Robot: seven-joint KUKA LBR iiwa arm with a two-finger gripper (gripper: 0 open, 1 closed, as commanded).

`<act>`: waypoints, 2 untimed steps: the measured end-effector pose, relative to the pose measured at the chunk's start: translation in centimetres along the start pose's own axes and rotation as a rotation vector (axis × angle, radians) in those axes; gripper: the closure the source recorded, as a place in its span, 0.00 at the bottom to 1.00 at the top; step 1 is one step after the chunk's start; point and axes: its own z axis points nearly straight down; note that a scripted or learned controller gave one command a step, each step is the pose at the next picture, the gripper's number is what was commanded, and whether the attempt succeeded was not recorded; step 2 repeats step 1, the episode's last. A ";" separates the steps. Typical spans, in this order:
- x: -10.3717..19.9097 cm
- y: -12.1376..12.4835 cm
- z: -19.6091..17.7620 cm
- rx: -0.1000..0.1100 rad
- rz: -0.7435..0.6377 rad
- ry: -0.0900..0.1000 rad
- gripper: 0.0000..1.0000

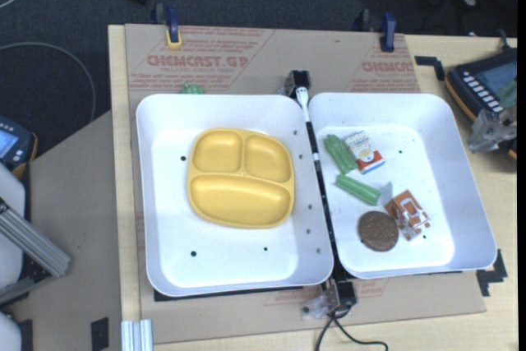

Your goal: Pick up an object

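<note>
While you scan from the left, you meet the left bin first, and in its middle sits a yellow divided plate with three compartments, lying flat. It looks like stiff, smooth plastic, broad and low, so you would likely have to pinch its rim; I judge it an awkward pick.

Move right across the seam between the bins and you reach the right bin, where the smaller candidates lie. Nearest the seam are two green pods: the far green pod and the near green pod, both slanted, close to each other. They look light and narrow, probably the easiest to take across their short width at mid-length.

Just right of the far pod lies a small white-and-red carton, likely light and boxy. Nearer you sits a brown round disc, flat and low, hard to get fingers under. Touching or just beside its right side lies a crinkled orange-and-white packet, probably soft and slippery.

You cannot tell the state of the jaws.
</note>
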 end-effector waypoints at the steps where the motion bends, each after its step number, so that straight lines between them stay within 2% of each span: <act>1: -0.8 -0.1 0.4 0.005 0.003 0.001 1.00; 2: -0.8 -0.1 0.4 0.005 0.003 0.001 1.00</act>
